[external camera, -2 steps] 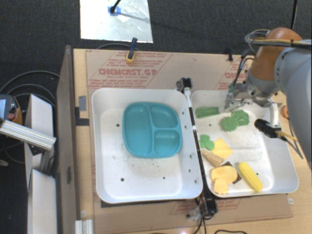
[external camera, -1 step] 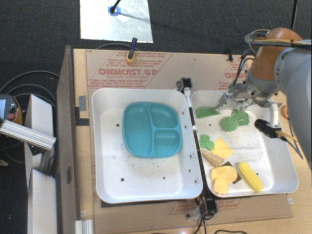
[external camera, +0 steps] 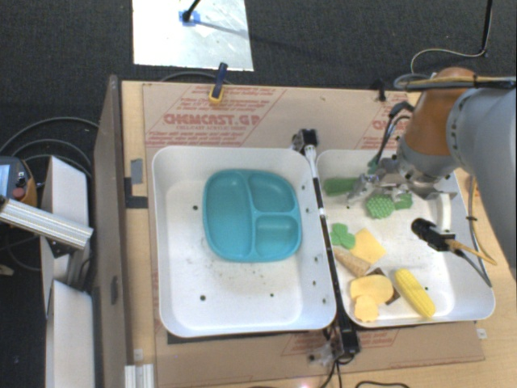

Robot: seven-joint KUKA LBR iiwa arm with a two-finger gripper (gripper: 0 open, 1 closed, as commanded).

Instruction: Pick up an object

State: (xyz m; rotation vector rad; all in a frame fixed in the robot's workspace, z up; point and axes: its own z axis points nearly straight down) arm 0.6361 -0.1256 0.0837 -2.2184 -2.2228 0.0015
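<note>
My gripper (external camera: 380,187) hangs low over the back of the right bin (external camera: 477,297), reaching in from the right. Just under and in front of it lies a round green knobbly piece (external camera: 380,208); I see nothing held. A long green piece (external camera: 339,186) lies to its left by the bin's wall. Nearer the front are a small green leafy piece (external camera: 342,237), a yellow wedge (external camera: 370,246), a tan piece (external camera: 351,263), two yellow chunks (external camera: 370,287) and a corn cob (external camera: 414,292).
The left bin (external camera: 178,297) holds a teal divided plate (external camera: 250,215). A raised divider (external camera: 321,217) runs between the two bins. The toys crowd the right bin's left and front parts.
</note>
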